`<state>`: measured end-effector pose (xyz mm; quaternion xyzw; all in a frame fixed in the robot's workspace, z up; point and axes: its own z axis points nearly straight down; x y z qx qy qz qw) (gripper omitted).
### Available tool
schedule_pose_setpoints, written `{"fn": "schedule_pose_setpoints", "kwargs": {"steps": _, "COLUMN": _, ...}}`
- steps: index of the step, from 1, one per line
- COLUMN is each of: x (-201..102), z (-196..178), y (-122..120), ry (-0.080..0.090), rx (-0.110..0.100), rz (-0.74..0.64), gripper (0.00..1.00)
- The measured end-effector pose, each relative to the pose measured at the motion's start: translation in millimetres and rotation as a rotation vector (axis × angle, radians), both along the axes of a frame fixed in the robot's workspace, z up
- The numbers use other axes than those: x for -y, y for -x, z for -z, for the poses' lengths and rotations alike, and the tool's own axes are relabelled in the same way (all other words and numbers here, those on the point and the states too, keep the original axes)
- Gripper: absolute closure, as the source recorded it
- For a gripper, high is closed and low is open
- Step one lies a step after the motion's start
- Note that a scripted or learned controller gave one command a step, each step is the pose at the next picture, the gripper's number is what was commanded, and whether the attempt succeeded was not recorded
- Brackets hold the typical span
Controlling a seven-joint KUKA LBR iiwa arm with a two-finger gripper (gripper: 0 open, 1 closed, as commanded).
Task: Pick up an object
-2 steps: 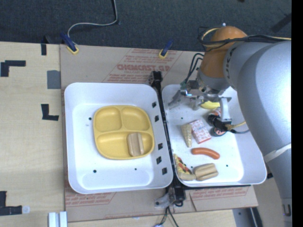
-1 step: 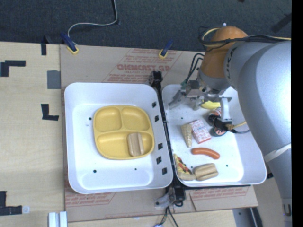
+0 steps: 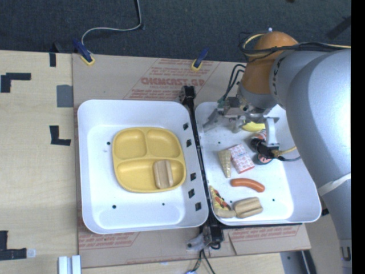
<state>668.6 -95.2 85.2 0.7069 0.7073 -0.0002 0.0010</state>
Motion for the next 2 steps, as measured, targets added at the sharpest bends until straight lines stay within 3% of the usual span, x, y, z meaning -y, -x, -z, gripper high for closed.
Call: {"fn": "schedule_pose_setpoints", "kwargs": {"steps": 2, "x": 0.1, "z": 0.0, "y": 0.0, "ry": 0.0, "rx": 0.0, "rz": 0.0, "gripper": 0.0}}
